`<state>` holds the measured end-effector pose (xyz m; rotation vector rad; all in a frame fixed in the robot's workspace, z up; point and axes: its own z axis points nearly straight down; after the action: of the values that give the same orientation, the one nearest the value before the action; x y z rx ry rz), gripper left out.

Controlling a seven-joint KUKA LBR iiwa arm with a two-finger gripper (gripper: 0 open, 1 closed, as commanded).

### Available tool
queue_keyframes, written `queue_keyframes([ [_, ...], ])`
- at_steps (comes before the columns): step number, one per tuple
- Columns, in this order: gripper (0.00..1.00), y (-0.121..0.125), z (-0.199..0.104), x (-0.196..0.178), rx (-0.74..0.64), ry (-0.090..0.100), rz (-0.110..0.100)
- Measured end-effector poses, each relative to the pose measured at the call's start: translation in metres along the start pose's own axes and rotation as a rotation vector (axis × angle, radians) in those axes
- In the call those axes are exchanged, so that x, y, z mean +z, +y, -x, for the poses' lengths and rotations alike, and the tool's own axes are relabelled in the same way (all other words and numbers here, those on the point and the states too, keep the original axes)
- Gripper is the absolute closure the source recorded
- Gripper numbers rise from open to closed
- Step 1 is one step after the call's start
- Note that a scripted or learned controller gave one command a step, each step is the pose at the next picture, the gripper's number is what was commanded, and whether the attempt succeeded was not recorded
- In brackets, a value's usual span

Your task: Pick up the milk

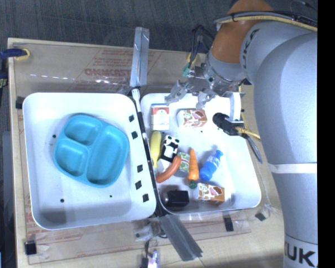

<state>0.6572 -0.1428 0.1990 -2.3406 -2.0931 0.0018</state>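
Gripper point(191, 95), fingers spread and empty, hovers at right bin's point(250, 172) far edge. Milk point(168, 147), cow-patterned carton, lies nearer the camera and slightly left, beside banana point(155, 146).

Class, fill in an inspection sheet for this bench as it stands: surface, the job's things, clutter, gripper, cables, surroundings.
Surface: left bin holds a blue divided tray; right bin holds the groceries.
Job's things: cow-patterned milk carton beside a banana.
Clutter: carrot, blue bottle, sausage, small cartons, black block.
Gripper: gripper at the right bin's far edge, holding nothing.
Cables: black cable near the wrist.
Surroundings: blue clamp, dark floor.
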Motion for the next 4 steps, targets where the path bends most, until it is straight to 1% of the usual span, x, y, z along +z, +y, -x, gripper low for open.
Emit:
queue_keyframes([
  [1,0.0,0.011,0.04,0.084,-0.007,-0.002,0.023],
  [2,0.0,0.001,0.054,0.09,-0.112,-0.002,0.033],
  [3,0.0,0.004,0.062,0.091,-0.191,-0.002,0.029],
  [4,0.0,-0.015,0.066,0.09,-0.244,-0.008,0.036],
])
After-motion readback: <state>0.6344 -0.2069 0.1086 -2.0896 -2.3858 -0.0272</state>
